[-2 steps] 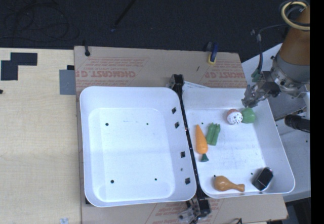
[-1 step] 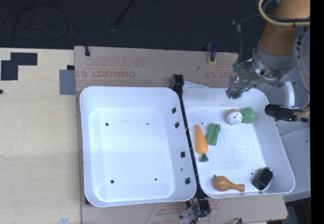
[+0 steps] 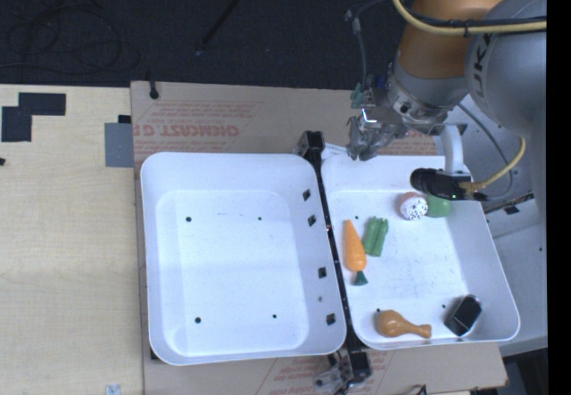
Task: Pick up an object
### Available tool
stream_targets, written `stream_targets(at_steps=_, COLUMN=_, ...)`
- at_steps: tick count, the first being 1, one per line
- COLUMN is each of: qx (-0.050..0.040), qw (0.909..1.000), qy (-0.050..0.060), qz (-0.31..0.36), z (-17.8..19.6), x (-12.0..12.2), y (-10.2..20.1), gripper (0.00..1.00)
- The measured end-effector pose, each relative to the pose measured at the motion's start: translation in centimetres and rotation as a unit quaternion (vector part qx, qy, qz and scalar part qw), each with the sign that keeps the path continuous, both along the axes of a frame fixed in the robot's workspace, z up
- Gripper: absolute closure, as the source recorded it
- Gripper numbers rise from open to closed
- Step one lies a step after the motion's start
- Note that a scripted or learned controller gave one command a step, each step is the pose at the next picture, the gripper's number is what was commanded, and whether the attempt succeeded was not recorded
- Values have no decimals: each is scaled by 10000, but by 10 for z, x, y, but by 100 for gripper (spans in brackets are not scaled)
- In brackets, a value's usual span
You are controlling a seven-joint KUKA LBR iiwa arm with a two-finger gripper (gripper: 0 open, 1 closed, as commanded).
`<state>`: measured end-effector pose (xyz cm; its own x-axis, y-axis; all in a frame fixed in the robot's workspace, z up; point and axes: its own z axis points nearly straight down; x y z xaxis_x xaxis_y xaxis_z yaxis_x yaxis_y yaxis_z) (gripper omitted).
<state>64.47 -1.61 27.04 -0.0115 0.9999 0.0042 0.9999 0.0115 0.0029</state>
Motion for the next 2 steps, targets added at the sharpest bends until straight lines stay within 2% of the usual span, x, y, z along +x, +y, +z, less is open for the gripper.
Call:
stream_targets(at_steps=1, qx=-11, qw=10000, qy=37, qz=-14, z=-21, x=-2, y=97, gripper=100)
stream_targets(at_steps=2, qx=-8, qw=10000, qy=4, qz=-27, z=26, x=-1, y=158, gripper=100)
